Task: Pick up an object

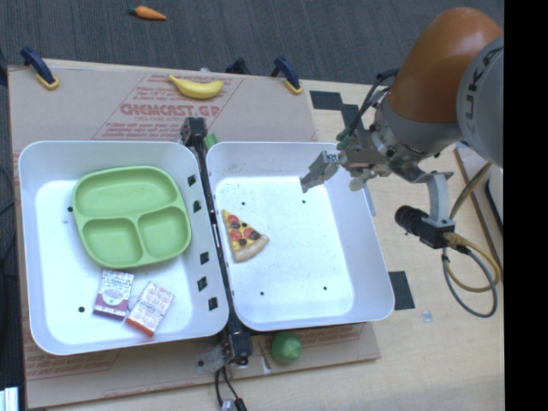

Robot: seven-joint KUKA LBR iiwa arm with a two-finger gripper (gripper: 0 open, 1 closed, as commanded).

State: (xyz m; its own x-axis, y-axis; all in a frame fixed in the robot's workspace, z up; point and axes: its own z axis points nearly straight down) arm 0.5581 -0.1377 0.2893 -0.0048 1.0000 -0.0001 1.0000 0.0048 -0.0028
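Note:
A toy pizza slice [242, 235] lies at the left side of the right bin [308, 272], close to the divider. My gripper [315, 175] hangs over that bin's far right part, up and to the right of the slice and apart from it. Nothing shows in it. In the left bin [43, 264] sits a green divided plate [131, 215]. Two small snack packets, one dark red [114, 294] and one lighter red [151, 306], lie in front of the plate.
A toy banana [197, 85] rests on the cardboard behind the bins. A green ball [287, 347] sits just outside the right bin's front rim. Blue clamps [287, 73] hold the cardboard's back edge. A carrot [150, 12] lies on the floor. Cables [467, 264] loop at right.

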